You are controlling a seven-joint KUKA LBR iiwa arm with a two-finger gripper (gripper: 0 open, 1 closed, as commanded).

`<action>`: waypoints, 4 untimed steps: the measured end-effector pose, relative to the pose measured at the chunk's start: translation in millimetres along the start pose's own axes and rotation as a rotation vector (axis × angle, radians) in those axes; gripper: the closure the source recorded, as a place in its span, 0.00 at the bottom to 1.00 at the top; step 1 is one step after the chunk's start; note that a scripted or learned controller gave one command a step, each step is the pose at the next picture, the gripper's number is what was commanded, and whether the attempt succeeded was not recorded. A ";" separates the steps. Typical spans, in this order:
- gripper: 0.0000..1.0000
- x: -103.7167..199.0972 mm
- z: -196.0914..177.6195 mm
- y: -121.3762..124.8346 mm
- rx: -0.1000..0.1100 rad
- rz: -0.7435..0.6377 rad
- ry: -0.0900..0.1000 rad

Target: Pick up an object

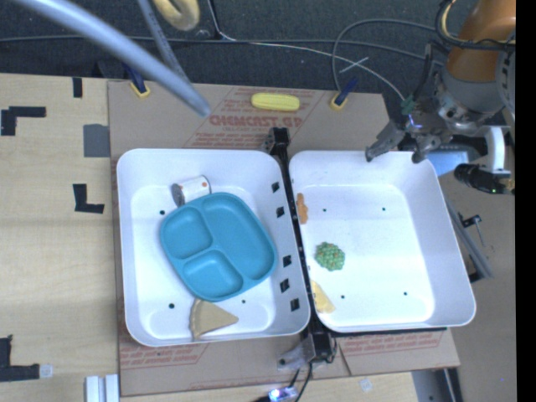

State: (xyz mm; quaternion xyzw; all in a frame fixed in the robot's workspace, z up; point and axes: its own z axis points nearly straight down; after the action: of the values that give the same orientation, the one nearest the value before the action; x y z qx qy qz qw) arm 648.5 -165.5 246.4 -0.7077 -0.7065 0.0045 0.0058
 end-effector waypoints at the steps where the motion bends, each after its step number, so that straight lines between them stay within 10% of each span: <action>1: 0.00 0.5 -8.6 2.3 -0.013 -0.003 -0.002; 4: 0.00 -5.7 162.3 6.8 -0.013 -0.004 -0.004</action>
State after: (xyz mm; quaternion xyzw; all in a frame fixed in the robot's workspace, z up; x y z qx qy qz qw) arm 652.9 -170.9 84.0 -0.7061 -0.7081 0.0014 -0.0001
